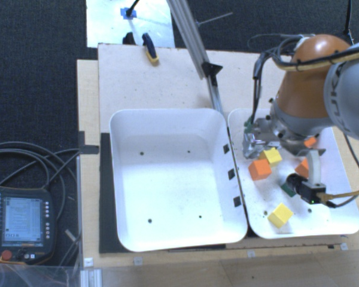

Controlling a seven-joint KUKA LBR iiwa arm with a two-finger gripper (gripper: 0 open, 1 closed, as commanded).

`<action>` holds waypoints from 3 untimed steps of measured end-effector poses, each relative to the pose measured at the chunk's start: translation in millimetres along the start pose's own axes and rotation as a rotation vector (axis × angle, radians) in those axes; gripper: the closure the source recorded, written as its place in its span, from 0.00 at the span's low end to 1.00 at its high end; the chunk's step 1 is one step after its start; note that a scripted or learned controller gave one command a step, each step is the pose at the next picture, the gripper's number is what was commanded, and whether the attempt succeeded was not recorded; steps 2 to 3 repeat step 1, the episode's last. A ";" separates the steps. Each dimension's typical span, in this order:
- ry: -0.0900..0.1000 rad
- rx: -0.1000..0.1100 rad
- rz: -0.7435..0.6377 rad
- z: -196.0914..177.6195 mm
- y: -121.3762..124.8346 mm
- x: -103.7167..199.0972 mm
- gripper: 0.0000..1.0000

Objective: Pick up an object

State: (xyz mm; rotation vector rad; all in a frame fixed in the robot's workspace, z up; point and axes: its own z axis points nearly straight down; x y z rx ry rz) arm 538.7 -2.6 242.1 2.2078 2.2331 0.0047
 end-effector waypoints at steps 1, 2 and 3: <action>0.002 0.000 -0.001 -2.8 8.8 61.5 1.00; 0.002 0.000 -0.001 -2.8 8.8 61.5 1.00; 0.002 0.000 -0.001 -2.8 8.8 61.5 1.00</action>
